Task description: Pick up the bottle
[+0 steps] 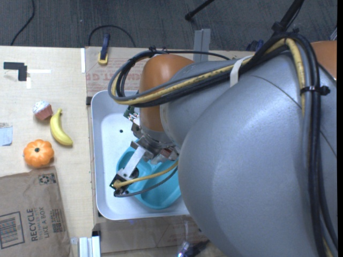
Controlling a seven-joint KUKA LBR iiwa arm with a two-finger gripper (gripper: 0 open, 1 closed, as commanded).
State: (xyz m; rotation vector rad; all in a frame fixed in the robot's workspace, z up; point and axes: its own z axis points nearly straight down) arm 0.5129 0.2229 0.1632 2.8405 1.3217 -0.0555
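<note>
Bottle: its place cannot be told, because the grey arm [257, 159] reaches in from the right and covers most of the white bin [104, 127]. A light blue rounded thing [161, 194] lies at the bin's near end, partly under the wrist; whether that is the bottle is unclear. The gripper [154, 150] hangs low over it, probably set there for a grasp; how far open it is cannot be told. 1 banana [60, 128] and 1 small pumpkin [38, 153] lie on the surface [48, 74], left of the bin.
</note>
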